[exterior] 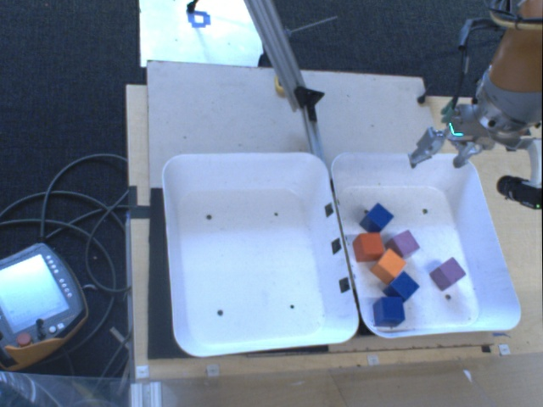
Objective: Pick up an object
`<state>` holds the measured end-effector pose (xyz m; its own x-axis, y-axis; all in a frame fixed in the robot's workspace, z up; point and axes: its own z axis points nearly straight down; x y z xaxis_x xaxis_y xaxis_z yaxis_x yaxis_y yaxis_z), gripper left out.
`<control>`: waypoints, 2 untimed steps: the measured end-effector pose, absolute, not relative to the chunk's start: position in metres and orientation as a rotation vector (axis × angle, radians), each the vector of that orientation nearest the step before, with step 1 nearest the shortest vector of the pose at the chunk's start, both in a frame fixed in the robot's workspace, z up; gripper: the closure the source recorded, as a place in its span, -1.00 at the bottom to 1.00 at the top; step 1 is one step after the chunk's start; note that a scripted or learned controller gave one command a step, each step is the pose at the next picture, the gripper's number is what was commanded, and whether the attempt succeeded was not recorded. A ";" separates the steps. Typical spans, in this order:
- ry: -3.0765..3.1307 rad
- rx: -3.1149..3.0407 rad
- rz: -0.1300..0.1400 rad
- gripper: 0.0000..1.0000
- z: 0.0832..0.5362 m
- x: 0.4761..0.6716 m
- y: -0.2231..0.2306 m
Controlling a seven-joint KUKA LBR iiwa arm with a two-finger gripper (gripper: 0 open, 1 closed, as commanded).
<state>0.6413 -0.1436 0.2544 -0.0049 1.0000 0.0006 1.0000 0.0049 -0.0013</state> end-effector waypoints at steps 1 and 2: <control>-2.229 -2.216 -0.001 -1.00 0.256 0.642 -0.144; -2.224 -2.220 0.002 -1.00 0.213 0.638 -0.150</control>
<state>0.6382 -0.1498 0.2126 -0.0019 1.0000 -0.0012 1.0000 0.0019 -0.0006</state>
